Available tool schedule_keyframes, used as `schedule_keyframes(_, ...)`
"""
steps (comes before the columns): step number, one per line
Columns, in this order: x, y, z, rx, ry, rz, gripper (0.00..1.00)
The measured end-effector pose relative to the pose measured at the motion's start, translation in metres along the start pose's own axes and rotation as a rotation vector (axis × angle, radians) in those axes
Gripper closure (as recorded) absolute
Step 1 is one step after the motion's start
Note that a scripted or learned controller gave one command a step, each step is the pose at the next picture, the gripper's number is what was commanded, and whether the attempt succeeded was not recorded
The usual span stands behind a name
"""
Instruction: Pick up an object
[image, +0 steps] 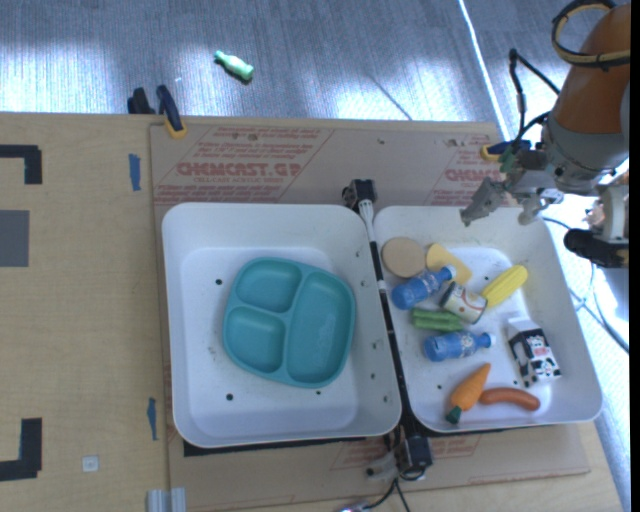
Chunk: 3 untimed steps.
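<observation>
Toy corn (505, 284) lies in your right bin (578, 345) | claw (505, 203) spread apart, clamping nothing, above the bin's far edge

The arm (590, 70) is cut off by the picture's right and far edges, so just its orange band and wrist show. The pincer (505, 205) hangs over the far rim of the right bin (575, 330), too small and dark to read. The tan disc (402, 256) lies partly under the yellow piece (445, 262). The cow toy's (532, 356) markings are blurred. The small green thing (235, 66) beyond the desk (80, 300) is too tiny to identify.
</observation>
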<state>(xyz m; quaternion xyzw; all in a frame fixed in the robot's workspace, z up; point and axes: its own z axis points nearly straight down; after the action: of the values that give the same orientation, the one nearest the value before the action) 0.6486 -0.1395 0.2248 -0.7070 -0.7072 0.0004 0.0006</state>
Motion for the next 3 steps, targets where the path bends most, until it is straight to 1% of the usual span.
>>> schedule_keyframes(1,0.028,-0.027,0.121,-0.004,-0.001,-0.2,0.0)
schedule_keyframes(2,0.038,-0.064,0.139,-0.002,0.0,-0.384,0.0)
schedule_keyframes(3,0.038,-0.062,0.128,-0.008,-0.002,-0.383,1.0)
